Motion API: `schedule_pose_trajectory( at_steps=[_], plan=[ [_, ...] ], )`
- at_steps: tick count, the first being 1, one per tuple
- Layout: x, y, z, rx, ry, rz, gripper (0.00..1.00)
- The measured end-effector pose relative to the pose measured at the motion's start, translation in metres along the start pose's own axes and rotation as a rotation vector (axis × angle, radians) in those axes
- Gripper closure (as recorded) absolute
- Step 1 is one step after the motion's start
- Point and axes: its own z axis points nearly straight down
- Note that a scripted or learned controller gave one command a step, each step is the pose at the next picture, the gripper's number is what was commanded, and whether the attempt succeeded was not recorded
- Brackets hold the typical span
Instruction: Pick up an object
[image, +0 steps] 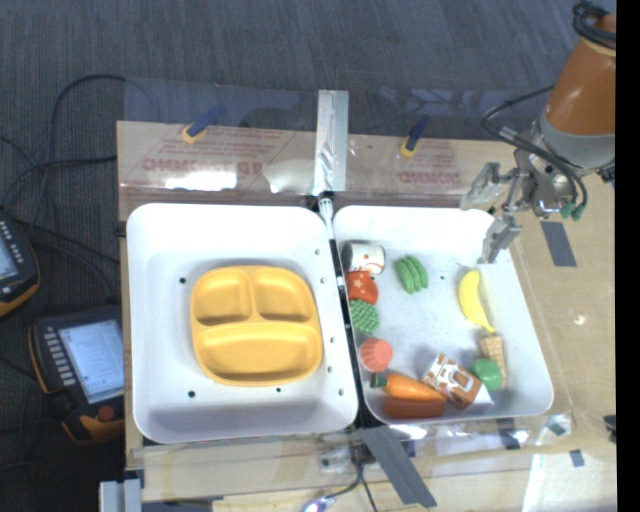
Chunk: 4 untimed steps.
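Two white bins side by side on the bench. Left bin (160, 300) holds a yellow divided tray (257, 323), lying flat near the bin's middle, two small compartments on its far side and one long one on its near side.

Right bin (440, 225) holds the toy food. Along its left wall, far to near: a small white-and-orange item (365, 258), a red piece (361, 288), a green textured piece (365, 317), a pink round piece (376, 354). A green ridged vegetable (410, 273) lies just right of the white-and-orange item, apart from it.

Banana (474, 299) lies right of centre in the right bin, long axis running far-to-near with a slight curve, its far end pointing toward the gripper, its near end toward the near right corner. Nothing touching it on its left.

Carrot (407, 386) lies at the near edge, long axis left-right, thick orange end to the right against a small printed carton (449, 378), which sits tilted. A green round piece (487, 372) and a tan piece (491, 348) sit just right of the carton.

Gripper (497, 218) sits above the far right corner of the right bin, off the bin floor, fingers (496, 243) pointing down and toward the near side. Jaws look spread apart, nothing between them. Arm's orange band (585, 85) shows at the top right.
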Motion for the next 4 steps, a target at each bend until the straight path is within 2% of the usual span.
schedule_pose_trajectory(
  at_steps=[1, 2, 3, 4],
  plan=[
    [0.015, -0.016, 0.132, -0.001, 0.003, 0.232, 0.0],
    [-0.007, 0.051, 0.149, 0.002, -0.004, 0.086, 0.0],
    [0.065, 0.033, 0.148, 0.002, -0.007, 0.077, 0.0],
    [0.074, 0.09, 0.147, 0.002, -0.013, -0.009, 0.0]
  ],
)
